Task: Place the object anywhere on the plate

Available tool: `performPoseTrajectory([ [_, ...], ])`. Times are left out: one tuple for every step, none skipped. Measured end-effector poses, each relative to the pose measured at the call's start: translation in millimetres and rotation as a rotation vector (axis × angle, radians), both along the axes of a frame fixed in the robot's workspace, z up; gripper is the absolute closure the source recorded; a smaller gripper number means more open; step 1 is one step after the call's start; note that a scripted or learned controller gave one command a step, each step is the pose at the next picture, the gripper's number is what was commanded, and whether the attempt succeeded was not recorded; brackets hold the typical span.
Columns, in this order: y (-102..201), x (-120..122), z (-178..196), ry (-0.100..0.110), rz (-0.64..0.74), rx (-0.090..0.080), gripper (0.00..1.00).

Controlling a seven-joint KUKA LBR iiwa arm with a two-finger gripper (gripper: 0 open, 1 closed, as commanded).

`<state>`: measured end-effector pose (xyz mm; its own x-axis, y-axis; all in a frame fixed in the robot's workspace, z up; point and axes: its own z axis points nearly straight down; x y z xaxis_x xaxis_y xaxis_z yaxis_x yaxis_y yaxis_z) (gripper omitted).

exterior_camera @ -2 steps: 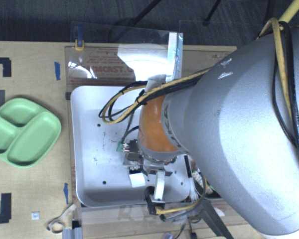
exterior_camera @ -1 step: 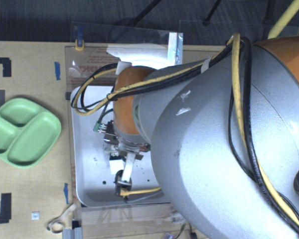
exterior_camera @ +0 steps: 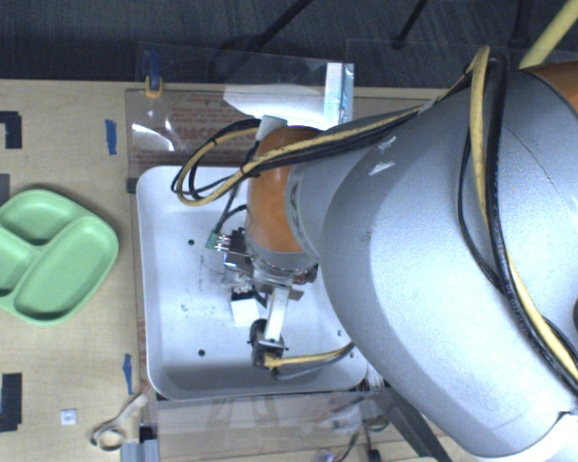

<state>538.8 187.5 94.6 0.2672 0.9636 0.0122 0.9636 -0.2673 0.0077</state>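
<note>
The grey arm (exterior_camera: 443,258) sweeps in from 3 o'clock, big in the foreground. Its orange band (exterior_camera: 275,200) sits right over the middle of the white bin (exterior_camera: 169,287). The tool (exterior_camera: 246,282) points down inside that bin, close to the floor and a touch to 7 o'clock of the view's centre. Is it released or clenched? I cannot tell, the wrist covers it from above. A small white piece (exterior_camera: 243,308) shows right at the tool's 6 o'clock edge. Whether it lies loose on the bin floor or belongs to the robot, I cannot tell.

Out at 9 o'clock, the green plate (exterior_camera: 46,255) rests flat on the tan tabletop (exterior_camera: 67,152), well apart from the bin. It has three compartments, two small ones on its 10 o'clock side and one long one on its 4 o'clock side. All three show bare green.

A few dark specks (exterior_camera: 201,354) dot the bin floor toward 7 o'clock of the tool. Yellow and black cables (exterior_camera: 200,166) loop off the wrist over the bin's 11 o'clock corner. A sheet of clear plastic (exterior_camera: 270,99) lies across the bin's 12 o'clock rim. Strips of blue tape (exterior_camera: 111,135) and black corner marks (exterior_camera: 5,128) sit on the tabletop at 10 o'clock. A tan loop (exterior_camera: 116,433) lies down at 7 o'clock.
</note>
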Motion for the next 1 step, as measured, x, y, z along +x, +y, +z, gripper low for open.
performPoseTrajectory([
  [-22.0,-49.6,116.7,0.015,-0.025,-0.011,1.00],
])
